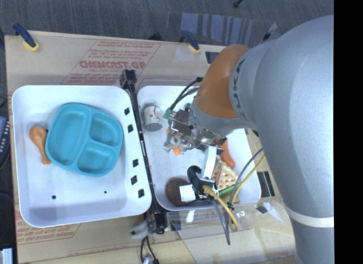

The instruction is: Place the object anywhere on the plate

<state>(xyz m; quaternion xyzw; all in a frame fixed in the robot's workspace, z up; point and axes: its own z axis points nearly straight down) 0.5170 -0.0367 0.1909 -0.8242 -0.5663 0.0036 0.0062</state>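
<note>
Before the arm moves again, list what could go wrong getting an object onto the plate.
1. The gripper is low in the crowded right bin, with a can and a brown round piece close by. It may catch the wrong thing or nothing.
2. The plate lies in the other bin, so a carried object could clip the rims between them.

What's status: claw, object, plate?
Claw low in right bin, beside small can. Blue plate in left bin, nothing on it. Drumstick at plate's left edge.
</note>
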